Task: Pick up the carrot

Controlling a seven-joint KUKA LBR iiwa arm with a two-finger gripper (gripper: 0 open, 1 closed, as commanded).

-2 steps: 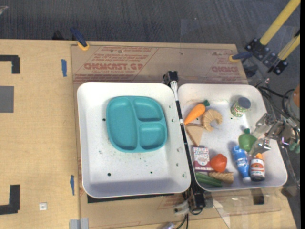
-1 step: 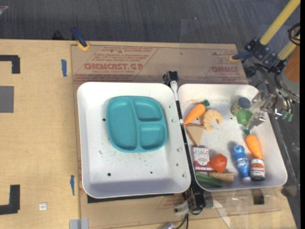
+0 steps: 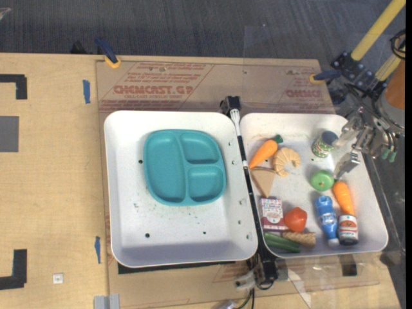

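Approach step: end effector (image 3: 351, 159), released, poised in the right bin (image 3: 380, 237) near its far-right corner; next move: descend onto carrot (image 3: 263, 153) at its far-left corner.

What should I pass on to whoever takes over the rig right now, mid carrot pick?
End effector: hovering over the right bin's upper right area, near the green ball; nothing visible between its fingers, and open or shut cannot be told.
Carrot: lying in the right bin's upper left, green top pointing up-right, beside the round tan item. A second orange, carrot-like piece lies right of the green ball, closer to the end effector.
Teal plate: in the left bin.
Done: nothing grasped yet.
Left: descend on the carrot, grip, lift.
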